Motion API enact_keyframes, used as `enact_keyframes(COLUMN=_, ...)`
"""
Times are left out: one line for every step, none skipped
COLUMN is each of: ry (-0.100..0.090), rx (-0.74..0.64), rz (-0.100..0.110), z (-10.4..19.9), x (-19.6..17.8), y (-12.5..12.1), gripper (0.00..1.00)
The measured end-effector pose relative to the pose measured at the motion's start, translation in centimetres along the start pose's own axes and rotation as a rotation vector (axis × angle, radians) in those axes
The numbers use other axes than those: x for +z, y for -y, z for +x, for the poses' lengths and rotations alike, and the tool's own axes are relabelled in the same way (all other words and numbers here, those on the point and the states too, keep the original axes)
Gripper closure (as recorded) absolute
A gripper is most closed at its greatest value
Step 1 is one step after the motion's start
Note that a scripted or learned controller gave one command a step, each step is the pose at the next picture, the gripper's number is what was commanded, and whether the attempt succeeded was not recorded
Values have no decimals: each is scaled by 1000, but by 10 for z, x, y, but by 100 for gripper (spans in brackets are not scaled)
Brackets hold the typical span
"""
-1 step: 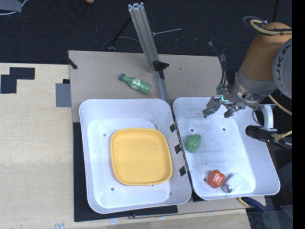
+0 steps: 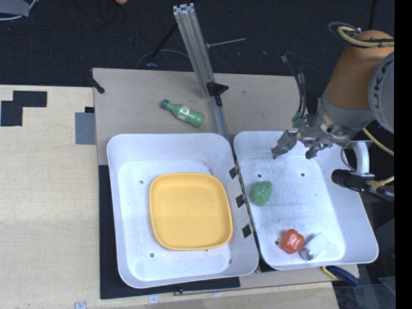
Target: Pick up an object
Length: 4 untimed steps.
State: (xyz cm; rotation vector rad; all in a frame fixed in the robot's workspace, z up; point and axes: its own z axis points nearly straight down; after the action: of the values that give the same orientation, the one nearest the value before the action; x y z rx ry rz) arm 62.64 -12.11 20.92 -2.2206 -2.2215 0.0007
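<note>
A green lump (image 2: 261, 192) lies by the right bin's (image 2: 351, 237) left wall, a red piece (image 2: 291, 241) near its front edge. The pincer (image 2: 300, 146) hangs spread wide and bare above the bin's back edge.

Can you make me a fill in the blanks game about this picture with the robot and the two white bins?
1. The yellow plate lies in the ____ bin.
2. The little bottle on the bench, behind the bins, is ____ in colour.
3. The red thing shares the right bin with a ____ lump.
4. The pincer hangs over the ____ bin.

Missing words: left; green; green; right
</note>
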Motion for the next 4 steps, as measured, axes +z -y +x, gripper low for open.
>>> enact_keyframes(ry=0, rx=0, rz=5, z=1, x=63, y=-1, gripper=0)
enact_keyframes(ry=-1, rx=0, rz=4, z=2, x=116, y=1, gripper=0)
enact_keyframes(ry=0, rx=2, rz=0, z=0, x=103, y=-1, gripper=100)
enact_keyframes(ry=1, rx=1, rz=-5, z=-2, x=41, y=0, gripper=100)
